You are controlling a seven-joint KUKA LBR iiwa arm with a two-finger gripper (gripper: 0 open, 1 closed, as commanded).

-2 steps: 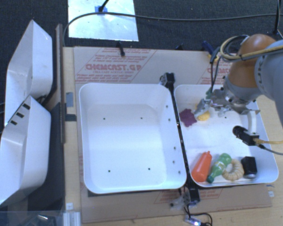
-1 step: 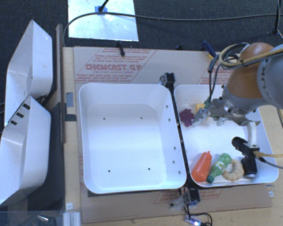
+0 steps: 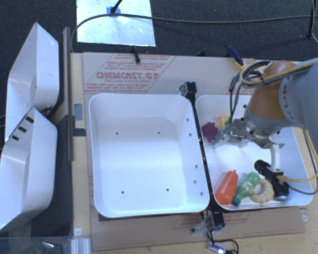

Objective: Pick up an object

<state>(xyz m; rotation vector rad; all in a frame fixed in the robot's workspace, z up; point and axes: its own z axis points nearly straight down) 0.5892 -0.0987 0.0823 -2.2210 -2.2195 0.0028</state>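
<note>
Cardboard-topped bench, two white bins; your gripper (image 3: pixel 230 132) hangs over the right bin (image 3: pixel 299 157).
You cannot tell its state. Just beside it lies a purple toy (image 3: pixel 209 132), likely light and lumpy; take it across its middle.

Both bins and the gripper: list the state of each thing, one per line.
Gripper: low in the right bin, fingers hard to read.
Purple object: beside the gripper, not visibly held.
Orange bottle: lying down.
Green bottle: lying down.
Beige ring: lying flat.
Right bin: holds all of these.
</note>
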